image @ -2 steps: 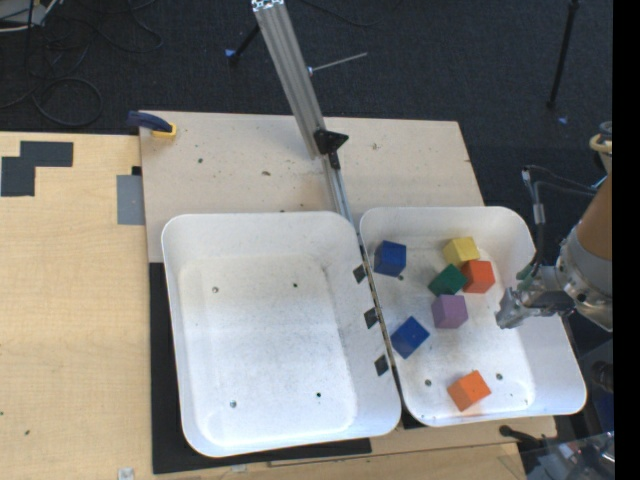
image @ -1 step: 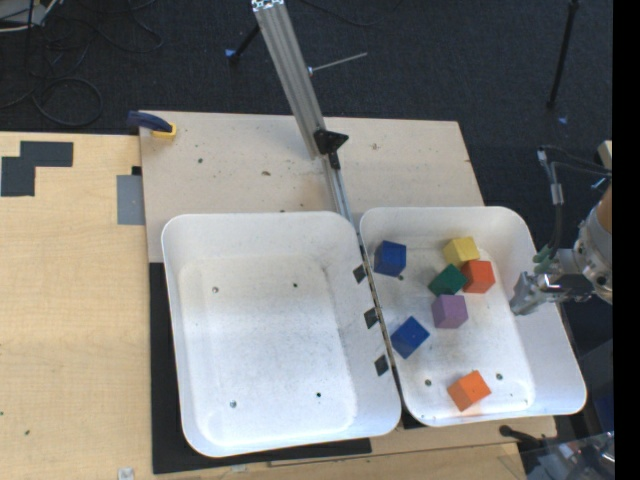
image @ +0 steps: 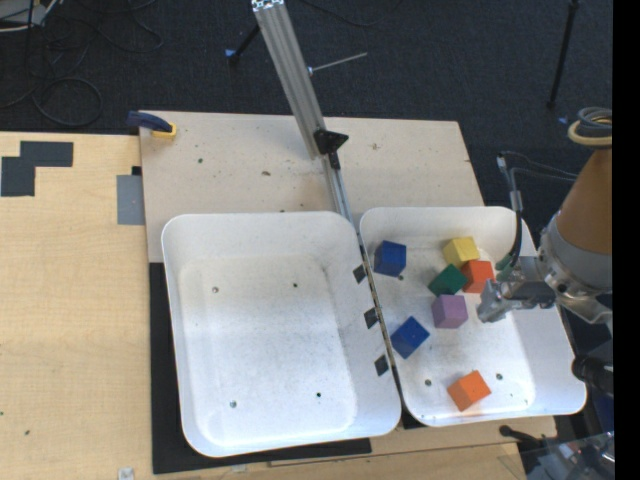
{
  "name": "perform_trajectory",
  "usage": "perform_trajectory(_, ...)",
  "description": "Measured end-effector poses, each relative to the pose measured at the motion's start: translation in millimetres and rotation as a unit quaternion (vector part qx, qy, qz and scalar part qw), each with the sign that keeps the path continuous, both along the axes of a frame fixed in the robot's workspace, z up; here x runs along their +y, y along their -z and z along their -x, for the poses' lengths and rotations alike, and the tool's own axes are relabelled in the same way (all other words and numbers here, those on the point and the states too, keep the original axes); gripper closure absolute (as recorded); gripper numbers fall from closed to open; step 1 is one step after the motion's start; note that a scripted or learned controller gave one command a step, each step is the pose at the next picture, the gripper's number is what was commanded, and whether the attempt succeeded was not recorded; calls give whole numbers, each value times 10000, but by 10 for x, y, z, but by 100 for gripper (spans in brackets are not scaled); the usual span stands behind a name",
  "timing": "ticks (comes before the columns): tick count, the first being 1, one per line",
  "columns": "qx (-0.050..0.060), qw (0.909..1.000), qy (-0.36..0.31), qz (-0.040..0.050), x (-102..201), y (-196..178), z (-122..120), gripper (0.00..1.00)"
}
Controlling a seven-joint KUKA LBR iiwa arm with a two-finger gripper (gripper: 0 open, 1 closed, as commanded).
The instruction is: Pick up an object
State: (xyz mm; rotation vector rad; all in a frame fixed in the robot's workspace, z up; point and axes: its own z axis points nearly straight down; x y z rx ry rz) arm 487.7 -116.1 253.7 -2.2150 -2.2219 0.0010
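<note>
So the gripper is sitting low over the right bin, coming in from the right edge, and it's parked just beside the little cluster of blocks near the bin's far right side. The cluster is a yellow block, a red-orange block, a green block and a purple block, all bunched up and mostly touching each other. The tool tip is looking like it's right next to the red-orange and purple ones.

I honestly can't tell how the fingers are set, it's too small and grey-on-white, and nothing is visibly sitting between them.

My read: it's lining up for a grab, not lifting yet. Tricky part is that the blocks are crowded, so the next move is needing a clean descent onto one block without shoving its neighbours.

Easier picks are lying apart: two blue blocks and an orange block near the front. The left bin is just sitting there on the surface.
</note>
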Motion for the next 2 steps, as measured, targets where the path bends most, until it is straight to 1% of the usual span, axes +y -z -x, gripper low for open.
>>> perform_trajectory(2, -2, 10000, -12, 0, 1121, -60, -115, 100)
